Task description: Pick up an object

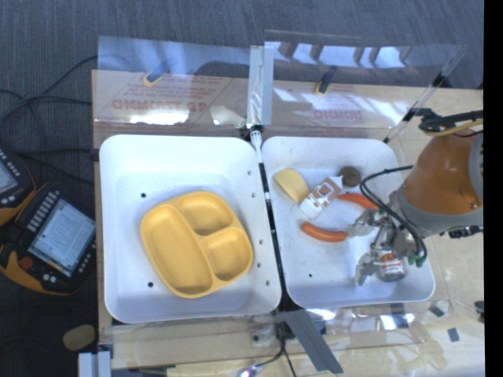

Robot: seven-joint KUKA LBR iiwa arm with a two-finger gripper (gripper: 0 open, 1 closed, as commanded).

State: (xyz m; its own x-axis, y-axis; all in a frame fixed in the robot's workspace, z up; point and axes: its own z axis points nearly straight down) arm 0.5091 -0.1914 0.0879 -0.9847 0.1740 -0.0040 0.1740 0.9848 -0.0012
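Observation:
My gripper [380, 259] is down in the right bin [314, 289], near its front right corner. A small can with a red and white label [391, 269] lies right against it, partly covered by the gripper's metal parts. Left of the gripper lies an orange-red sausage [324, 232]. Farther back are a carrot-like orange piece [355, 199], a white and red small box [321, 195], a yellow wedge [291, 184] and a brown ball [350, 177].
The left bin [126, 171] holds a yellow divided plate [196, 242]. The arm's orange band [444, 179] hangs over the right bin's right wall. Cables run from the wrist across the bin. A teach pendant [51, 238] lies left of the bench.

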